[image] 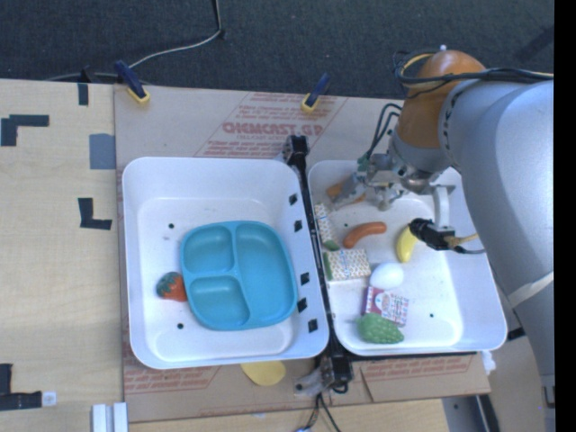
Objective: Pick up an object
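A: Where do we find the gripper (371, 185)?

B: We see it low over the far end of the right bin (468, 318), beside a small orange piece (336, 188) near the bin's far-left corner. The metal parts blur together there, so we cannot tell how the pincer stands, nor whether anything sits in it.

A: And the things we might pick?

B: In that same bin we count a sausage (364, 233) just in front of the gripper, a yellow banana (406, 246) to its right, a white egg (388, 275), a checkered cracker (347, 264), a red-and-white packet (386, 306) and a green leafy piece (380, 330) nearest us.

A: And the left bin (148, 187)?

B: We see a blue divided plate (238, 274) there, with a small strawberry (170, 286) touching its left edge.
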